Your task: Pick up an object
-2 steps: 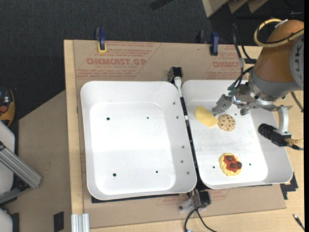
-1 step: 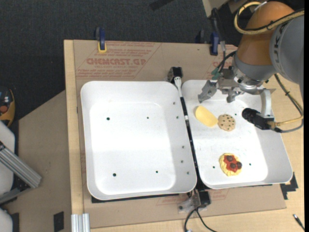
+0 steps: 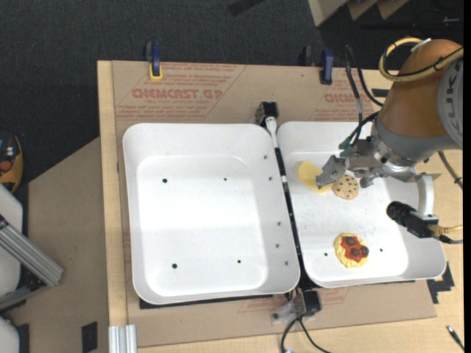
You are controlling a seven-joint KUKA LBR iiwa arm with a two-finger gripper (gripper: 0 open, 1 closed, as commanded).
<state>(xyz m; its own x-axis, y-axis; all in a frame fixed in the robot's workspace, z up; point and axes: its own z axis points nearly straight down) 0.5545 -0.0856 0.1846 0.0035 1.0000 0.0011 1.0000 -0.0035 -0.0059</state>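
Observation:
Three small objects lie in the right bin (image 3: 412, 267). A yellow piece (image 3: 307, 173) sits near the bin's left wall. Just to its right is a round speckled cookie (image 3: 345, 190). Closer to the front rests a yellow toy with red topping (image 3: 351, 249). My gripper (image 3: 346, 177) hangs low over the cookie, open, with one finger (image 3: 328, 173) beside the yellow piece and the other to the cookie's right. The cookie lies just in front of the gap between the fingers and is not gripped.
The left bin (image 3: 140, 197) is beside the right one, a black divider strip (image 3: 283, 190) between them. The arm's orange band (image 3: 423, 57) and cables cover the right bin's far right corner. A black cylinder (image 3: 407, 218) juts out at the right wall.

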